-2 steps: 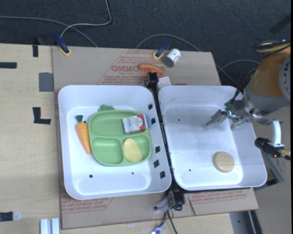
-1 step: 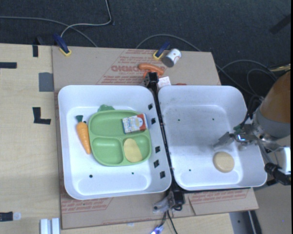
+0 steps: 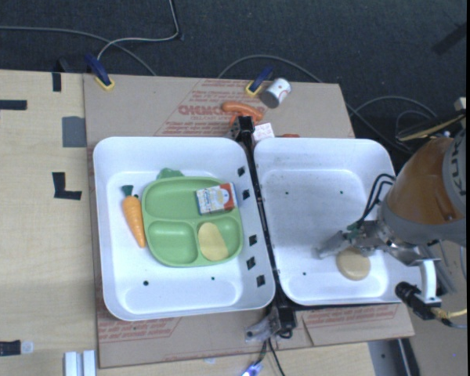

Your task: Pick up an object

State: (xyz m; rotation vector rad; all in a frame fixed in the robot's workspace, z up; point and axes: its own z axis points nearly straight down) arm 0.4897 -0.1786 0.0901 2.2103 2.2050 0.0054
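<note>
A tan round object (image 3: 354,267) lies in the right bin (image 3: 313,163) near its front right corner. My gripper (image 3: 342,245) hangs low over that bin, right above and slightly left of the tan object, close to it or touching it. The grey arm with its orange band (image 3: 423,186) comes in from the right and covers the bin's right wall. In the left bin (image 3: 113,210) an orange carrot (image 3: 133,218) lies beside a green divided plate (image 3: 160,202), which bears a small carton (image 3: 214,200) and a pale yellow piece (image 3: 213,242).
A black divider with clips (image 3: 254,210) runs between the two bins. Behind them, on the cardboard, sit an orange-handled clamp (image 3: 241,110) and a small grey cylinder (image 3: 275,92). Cables trail across the dark floor at the back.
</note>
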